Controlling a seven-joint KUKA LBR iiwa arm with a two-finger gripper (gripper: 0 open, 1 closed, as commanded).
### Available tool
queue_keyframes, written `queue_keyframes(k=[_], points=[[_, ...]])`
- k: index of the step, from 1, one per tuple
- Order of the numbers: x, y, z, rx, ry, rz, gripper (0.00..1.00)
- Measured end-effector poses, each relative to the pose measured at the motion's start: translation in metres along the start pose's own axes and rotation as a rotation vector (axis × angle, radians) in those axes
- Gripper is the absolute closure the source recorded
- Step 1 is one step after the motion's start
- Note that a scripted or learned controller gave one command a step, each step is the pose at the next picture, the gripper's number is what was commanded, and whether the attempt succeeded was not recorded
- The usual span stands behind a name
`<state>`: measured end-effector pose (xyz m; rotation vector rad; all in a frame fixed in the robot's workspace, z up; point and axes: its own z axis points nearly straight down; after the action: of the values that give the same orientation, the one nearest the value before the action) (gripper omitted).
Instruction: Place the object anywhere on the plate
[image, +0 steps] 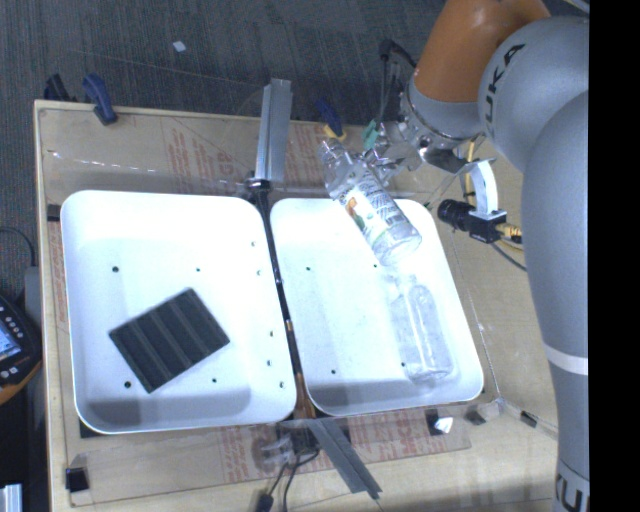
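Left bin lying mostly open, right bin crowded along its 3 o'clock side

The dark ribbed plate (169, 338) is occupying the left bin (90, 215) toward 7 o'clock, leaving bare white floor around it from 10 through 4 o'clock. In the right bin (330, 300), a clear bottle (421, 333) is lying along the wall at 4 o'clock, and a second clear bottle (372, 205) is hanging tilted over the 1 o'clock corner under the end effector (385, 150), while the grey arm (540, 200) is blocking the approach from 3 o'clock; the stretch from 7 to 10 o'clock is sitting open.
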<state>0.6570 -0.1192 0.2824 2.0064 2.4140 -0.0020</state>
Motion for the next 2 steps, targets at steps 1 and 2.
queue_keyframes(k=[1,2], points=[[0.003,0.001,-0.009,-0.001,0.000,0.081,1.00],[-0.015,-0.033,-0.056,0.001,0.001,0.195,1.00]])
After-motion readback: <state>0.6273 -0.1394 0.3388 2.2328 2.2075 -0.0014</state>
